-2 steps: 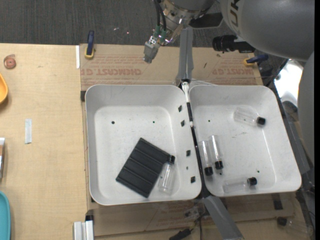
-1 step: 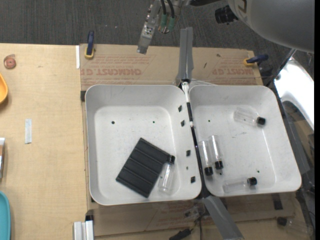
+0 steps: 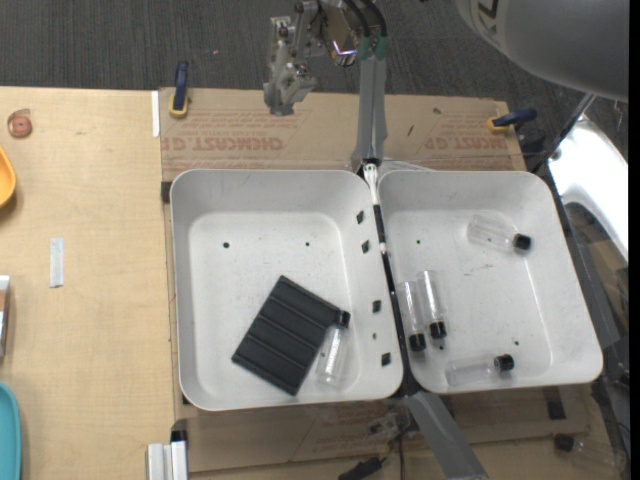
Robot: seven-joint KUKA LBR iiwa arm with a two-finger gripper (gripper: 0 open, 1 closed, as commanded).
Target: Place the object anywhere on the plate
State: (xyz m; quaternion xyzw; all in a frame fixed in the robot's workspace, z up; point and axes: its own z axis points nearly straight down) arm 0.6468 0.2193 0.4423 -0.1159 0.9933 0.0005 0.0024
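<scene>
**A:** Well, where is the gripper (image 3: 283,96)?

**B:** High at the back of the view, over the brown cardboard (image 3: 430,133) behind the two bins, a little left of the seam where they meet. It hangs clear of both bins and touches nothing.

**A:** Open or closed?

**B:** I cannot tell; from this angle it reads as one grey cluster. Nothing shows in its grasp.

**A:** And the plate?

**B:** The black ribbed plate (image 3: 283,335) lies flat in the left bin (image 3: 250,243), turned at a slant, toward the front wall.

**A:** The object?

**B:** A clear vial (image 3: 331,356) with a black cap lies in the same bin, right against the plate's right edge, cap pointing to the back. Whether it rests partly on the plate or just beside it, I cannot tell.

**A:** What is in the right bin (image 3: 545,298)?

**B:** Four more capped vials: one (image 3: 493,232) near the back, a pair (image 3: 421,303) side by side close to the left wall with caps toward the front, and one (image 3: 472,372) lying along the front wall.
</scene>
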